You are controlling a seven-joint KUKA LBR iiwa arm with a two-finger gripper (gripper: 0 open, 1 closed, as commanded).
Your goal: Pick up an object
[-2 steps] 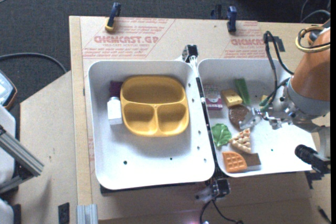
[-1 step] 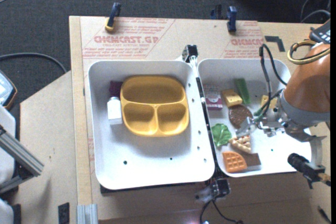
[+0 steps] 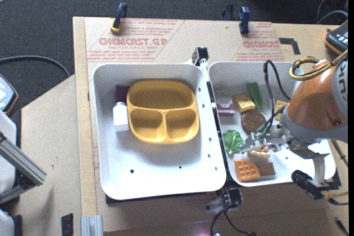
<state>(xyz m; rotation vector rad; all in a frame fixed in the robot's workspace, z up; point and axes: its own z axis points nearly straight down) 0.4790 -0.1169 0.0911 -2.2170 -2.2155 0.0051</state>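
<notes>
Waffle (image 3: 246, 170) — orange, square, gridded

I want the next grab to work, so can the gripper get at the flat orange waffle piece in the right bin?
Probably yes: the flat orange waffle piece lies uncovered beside the gripper.

Setting: robotics lab, test bench
Bench (image 3: 83, 119): sitting on dark carpet, protective film still showing print
Clamps (image 3: 118, 17): gripping the back edge
Cables (image 3: 33, 61): trailing across the floor
Bins (image 3: 105, 119): lying side by side
</notes>
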